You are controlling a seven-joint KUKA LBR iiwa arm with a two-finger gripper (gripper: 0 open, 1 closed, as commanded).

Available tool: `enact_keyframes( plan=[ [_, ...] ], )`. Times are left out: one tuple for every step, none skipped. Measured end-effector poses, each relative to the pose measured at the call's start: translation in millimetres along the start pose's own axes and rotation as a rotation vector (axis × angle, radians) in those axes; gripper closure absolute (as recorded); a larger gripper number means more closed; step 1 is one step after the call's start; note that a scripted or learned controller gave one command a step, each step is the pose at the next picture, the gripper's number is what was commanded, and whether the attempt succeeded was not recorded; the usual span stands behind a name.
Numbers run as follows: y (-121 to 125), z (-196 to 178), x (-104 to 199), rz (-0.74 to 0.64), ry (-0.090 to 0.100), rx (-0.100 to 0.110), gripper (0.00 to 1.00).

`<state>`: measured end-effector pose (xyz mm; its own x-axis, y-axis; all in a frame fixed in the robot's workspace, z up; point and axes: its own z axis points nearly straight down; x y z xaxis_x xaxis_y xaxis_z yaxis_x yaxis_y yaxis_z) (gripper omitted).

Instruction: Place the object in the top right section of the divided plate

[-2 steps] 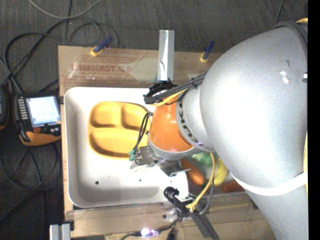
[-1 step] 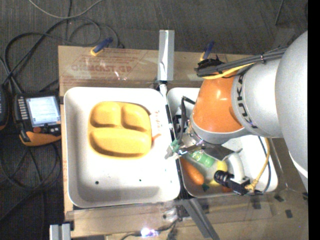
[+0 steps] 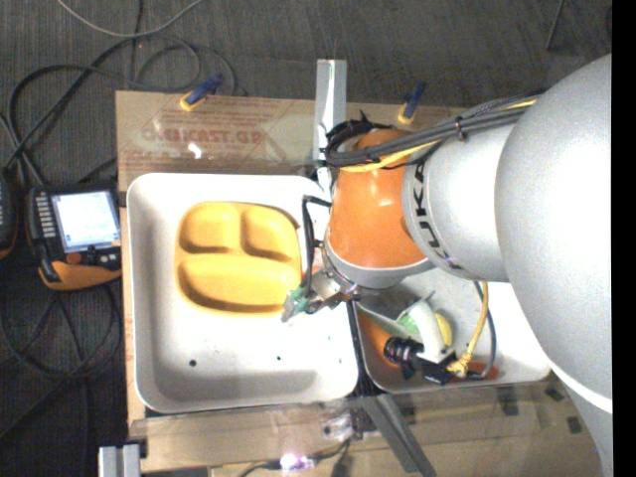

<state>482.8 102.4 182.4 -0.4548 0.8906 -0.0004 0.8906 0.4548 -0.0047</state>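
- Gripper [image 3: 295, 306], low over the left white bin [image 3: 164, 361], sits at the lower right corner of the yellow divided plastic plate [image 3: 238, 256].
- Whether it grips anything cannot be told.
- Several jumbled small objects [image 3: 427, 341] lie in the right bin.

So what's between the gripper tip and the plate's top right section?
In the camera view, the gripper sits at the yellow plate's lower right edge. Between it and the top right section lies bare plate, with a raised divider ridge.
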Motion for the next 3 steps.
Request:
enact_keyframes(
  plan=[
    [46.0, -1.2, 55.7, -0.280, -0.001, 0.000, 1.00],
    [54.3, -14.2, 102.6, -0.491, -0.002, -0.001, 1.00],
    [42.4, -33.2, 22.1, -0.592, -0.004, -0.003, 1.00]
  ],
)
